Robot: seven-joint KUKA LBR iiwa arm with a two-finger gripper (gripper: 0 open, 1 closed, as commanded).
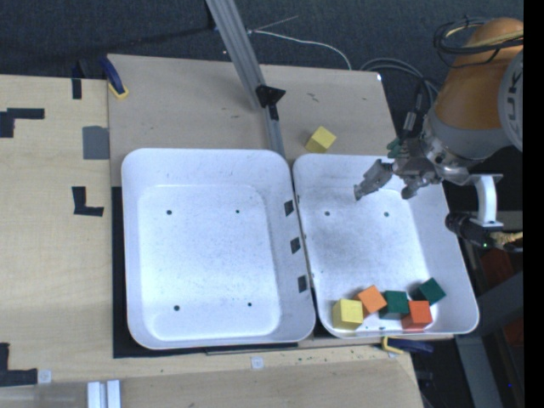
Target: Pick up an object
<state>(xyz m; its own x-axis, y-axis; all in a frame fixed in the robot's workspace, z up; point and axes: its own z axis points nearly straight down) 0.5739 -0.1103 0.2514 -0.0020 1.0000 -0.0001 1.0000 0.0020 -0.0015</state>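
Several small blocks lie at the near end of the right bin (442, 253): a yellow block (348, 312), an orange block (371, 299), a green block (396, 303), a red-orange block (419, 314) and a dark green block (432, 291). Another yellow block (321, 139) lies on the bench just behind the right bin. My gripper (389, 185) hangs over the far part of the right bin, well away from the blocks. Its fingers are spread apart and nothing is between them.
The left bin (136, 228) sits beside the right one. A grey metal rail (242, 49) slants down from the top to the gap between the bins. Cables run along the bench behind the arm.
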